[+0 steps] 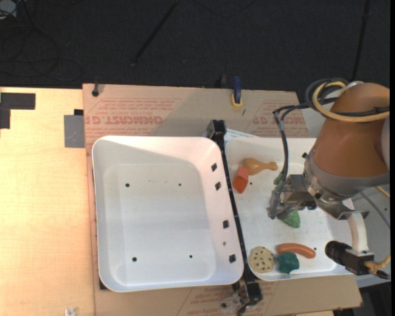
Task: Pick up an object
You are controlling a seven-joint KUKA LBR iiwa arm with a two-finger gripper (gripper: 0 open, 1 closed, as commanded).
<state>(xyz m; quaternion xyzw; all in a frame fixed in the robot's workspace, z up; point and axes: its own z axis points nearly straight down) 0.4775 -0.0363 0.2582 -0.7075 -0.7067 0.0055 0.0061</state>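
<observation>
— Nearest the lens, what lies there?

— Cookie (261, 259), teal lump (288, 263) and sausage (296, 249), along the near wall of the right bin (263, 206). Farther back sit an orange block (240, 179) and a tan, pear-like piece (259, 166).

— And your claw?

— My claw (281, 207) is low over a green object (291, 220), touching or just above it. Whether it's parted or pinched, I cannot tell.

— Which step, then?

— The grasp itself, I judge. Next calls for a firm close around the green piece, then a straight lift.
</observation>
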